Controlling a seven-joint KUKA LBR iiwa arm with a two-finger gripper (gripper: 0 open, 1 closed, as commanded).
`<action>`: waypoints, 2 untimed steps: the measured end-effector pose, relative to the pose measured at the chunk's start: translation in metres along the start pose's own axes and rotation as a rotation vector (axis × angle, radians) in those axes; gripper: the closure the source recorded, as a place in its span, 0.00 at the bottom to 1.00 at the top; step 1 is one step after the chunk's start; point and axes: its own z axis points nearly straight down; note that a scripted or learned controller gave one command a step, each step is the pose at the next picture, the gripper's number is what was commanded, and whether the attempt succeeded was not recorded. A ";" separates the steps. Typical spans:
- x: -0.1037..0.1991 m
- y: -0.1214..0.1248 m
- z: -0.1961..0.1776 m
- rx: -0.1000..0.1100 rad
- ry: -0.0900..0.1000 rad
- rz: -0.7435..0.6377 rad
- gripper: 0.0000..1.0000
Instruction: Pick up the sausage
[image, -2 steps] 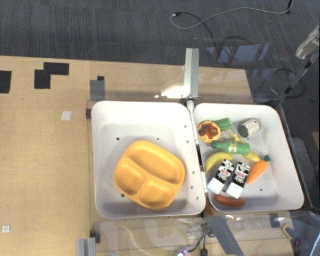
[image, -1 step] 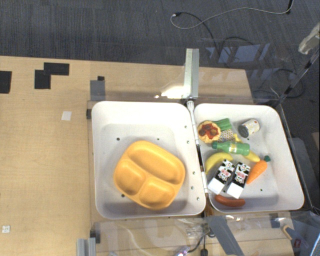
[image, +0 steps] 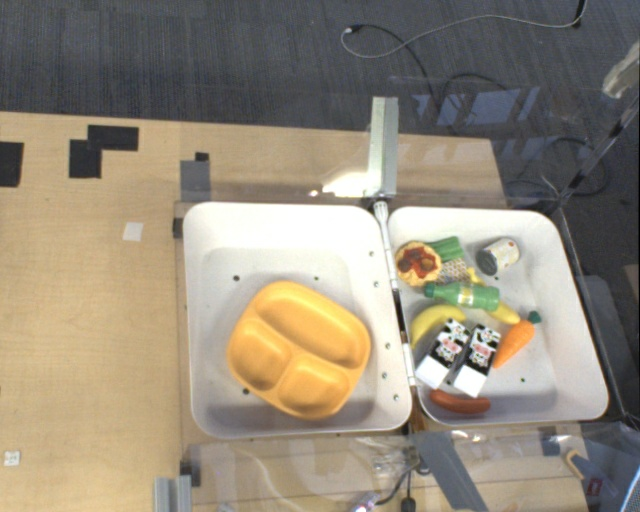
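The sausage (image: 460, 403) is a short reddish-brown link lying flat at the front edge of the right bin (image: 560, 385), just below two small cartons. Part of its upper side is covered by the carton ends.
The right bin also holds two black-and-white cartons (image: 458, 356), a banana (image: 428, 321), a carrot (image: 516, 341), a green bottle (image: 464, 294), a pizza slice (image: 418, 262) and a small can (image: 497, 256). A yellow sectioned plate (image: 298, 347) lies in the left bin (image: 215, 260).
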 end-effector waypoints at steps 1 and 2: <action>-0.002 0.001 -0.014 -0.006 -0.013 -0.002 1.00; -0.003 0.003 -0.028 -0.012 -0.026 -0.004 1.00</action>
